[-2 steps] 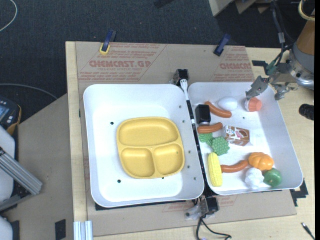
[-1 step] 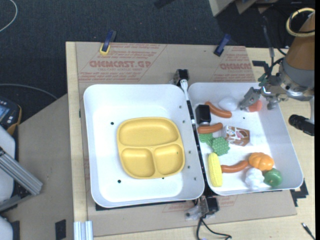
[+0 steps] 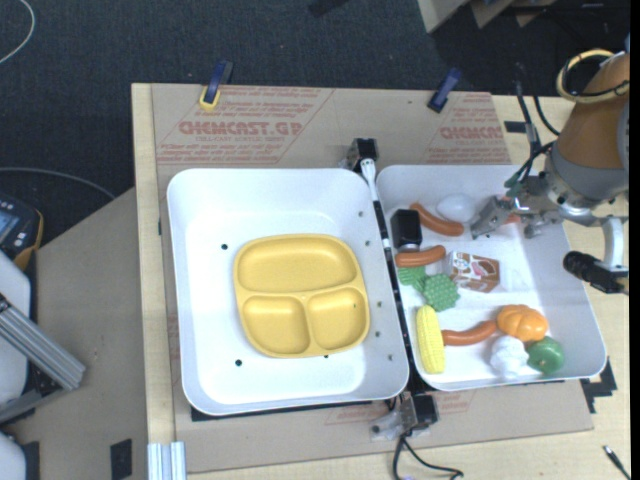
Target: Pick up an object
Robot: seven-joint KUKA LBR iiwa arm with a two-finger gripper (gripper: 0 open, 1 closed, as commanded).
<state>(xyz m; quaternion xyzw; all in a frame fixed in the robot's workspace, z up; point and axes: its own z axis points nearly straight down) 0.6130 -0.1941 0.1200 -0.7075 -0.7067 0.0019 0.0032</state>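
My gripper (image 3: 513, 220) hangs over the far right part of the right bin (image 3: 570, 298), fingers spread and nothing between them. Just left of it lie a white egg-shaped piece (image 3: 455, 206) and an orange sausage (image 3: 440, 220). Further toy foods lie in this bin: a black block (image 3: 405, 228), a second sausage (image 3: 420, 258), a brown packet (image 3: 475, 271), a green leafy piece (image 3: 438, 290), a yellow corn cob (image 3: 429, 338), a long orange sausage (image 3: 468, 334), an orange fruit (image 3: 522, 322), a white lump (image 3: 507, 356) and a green pepper (image 3: 546, 356).
The left bin (image 3: 200, 268) holds a yellow divided plate (image 3: 300, 294). A ridge (image 3: 385, 268) separates the two bins. Clamps (image 3: 212, 86) hold the cardboard base at the back. A black arm part (image 3: 595, 271) juts over the right bin's right side.
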